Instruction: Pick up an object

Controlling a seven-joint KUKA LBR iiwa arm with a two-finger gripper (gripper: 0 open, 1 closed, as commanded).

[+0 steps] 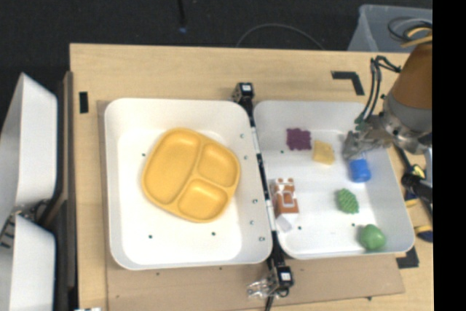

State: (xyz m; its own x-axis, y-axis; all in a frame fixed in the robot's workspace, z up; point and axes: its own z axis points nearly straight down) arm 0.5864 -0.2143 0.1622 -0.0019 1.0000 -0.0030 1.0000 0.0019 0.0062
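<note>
The right bin [320,244] holds several small objects: a purple piece [298,138], a yellow piece [323,152], a blue block [359,170], a ridged green piece [347,201], a round green one [373,237] and an orange-and-white toy [285,197] by the left wall. My gripper [357,144] hangs over the bin's upper right part, just above the blue block and right of the yellow piece. The orange-banded wrist [411,84] rises behind it.
The left bin [124,229] carries a yellow divided plate [191,174] in its middle. A grey container [393,25] stands at the back right, with cables by the arm. White boxes [33,149] stand off the bench's left edge.
</note>
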